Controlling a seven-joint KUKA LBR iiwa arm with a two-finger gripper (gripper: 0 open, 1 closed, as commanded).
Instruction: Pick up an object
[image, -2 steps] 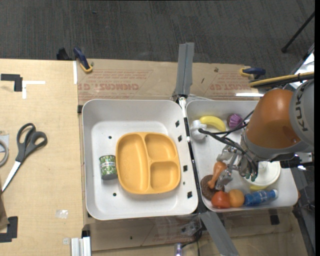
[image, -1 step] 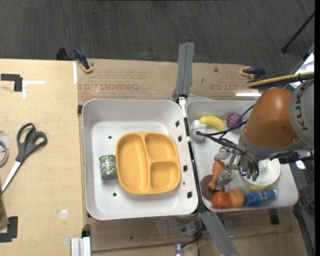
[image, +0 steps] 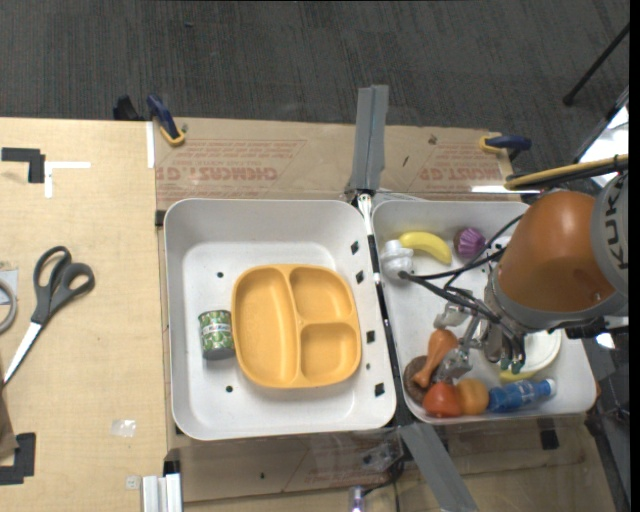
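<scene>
Camera view, from above: the arm (image: 560, 250) enters at 3 o'clock and its gripper (image: 462, 352) hangs low over the right bin (image: 400, 300); whether it is wide or narrow cannot be told. Just beside it at 8 o'clock lies a carrot (image: 436, 352); a tomato (image: 442, 400) at 6 o'clock; a banana (image: 427, 245) at 11 o'clock. The left bin (image: 190, 300) holds a yellow tray (image: 296, 325) and a can (image: 215, 333)

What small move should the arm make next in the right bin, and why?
Probably a short descent. The gripper hovers over the cluster at the right bin's front: an orange carrot-like toy, a red tomato-like toy and a blue bottle. Nothing shows between its fingers.
</scene>
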